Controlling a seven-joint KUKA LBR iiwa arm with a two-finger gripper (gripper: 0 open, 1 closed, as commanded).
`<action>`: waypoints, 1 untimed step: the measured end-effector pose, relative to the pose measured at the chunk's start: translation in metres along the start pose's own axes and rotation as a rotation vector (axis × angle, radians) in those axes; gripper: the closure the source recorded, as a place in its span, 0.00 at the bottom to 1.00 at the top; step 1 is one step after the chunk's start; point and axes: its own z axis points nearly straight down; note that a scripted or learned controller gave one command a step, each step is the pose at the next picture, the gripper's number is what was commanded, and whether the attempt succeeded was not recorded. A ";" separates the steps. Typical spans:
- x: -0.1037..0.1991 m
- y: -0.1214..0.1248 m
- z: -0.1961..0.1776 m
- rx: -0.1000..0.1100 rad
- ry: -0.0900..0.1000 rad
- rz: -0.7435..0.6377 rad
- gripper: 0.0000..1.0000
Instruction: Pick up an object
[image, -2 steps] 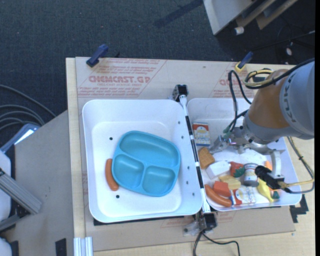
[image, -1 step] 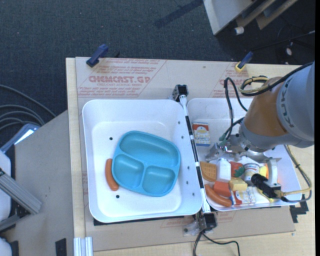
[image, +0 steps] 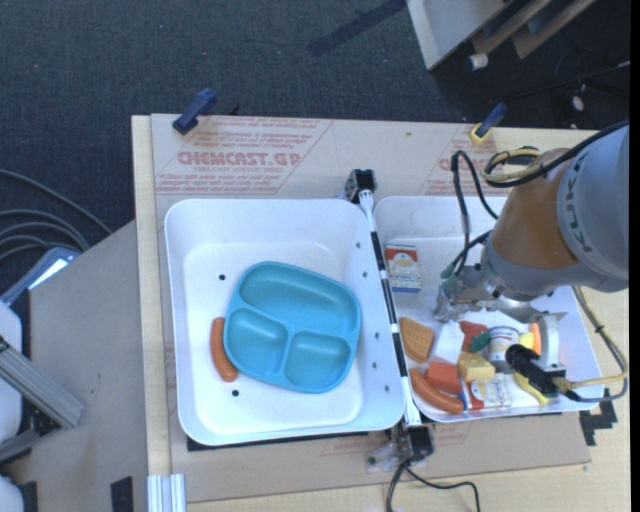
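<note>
The likeliest picks lie in the right bin (image: 428, 228), crowded around and below the end effector (image: 462, 300), which hangs low over the bin's middle. Just beside it, toward the left bin (image: 200, 260), lies an orange toast slice (image: 418, 340). It looks like a light, stiff plastic toy that is flat and probably slick, so it is best taken across its thin edges and not from above on its face. A little farther on that same side, toward the bin's far wall, sits a small white and red carton (image: 402, 268), apart from the heap. It looks light and boxy with flat sides, so a grip across its narrow width should hold, though thin card could dent under a hard squeeze. On the near side of the end effector a yellow cheese block (image: 478, 368) and an orange sausage (image: 437, 388) lie packed among other toy foods I cannot name. The sausage is round and likely to roll or slip, so it should be taken across its middle. The grey arm (image: 590, 210) reaches in from beyond the bin's outer side, its wrist bent steeply down so that the end effector points at the bin floor. Whether the end effector is wide or narrow I cannot tell, and nothing is visibly held in it. Well away in the left bin, a blue divided plate (image: 292, 325) and a second sausage (image: 223, 350) rest above the desk (image: 300, 150)
</note>
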 end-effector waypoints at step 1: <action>0.000 0.000 0.000 0.000 0.000 0.000 0.00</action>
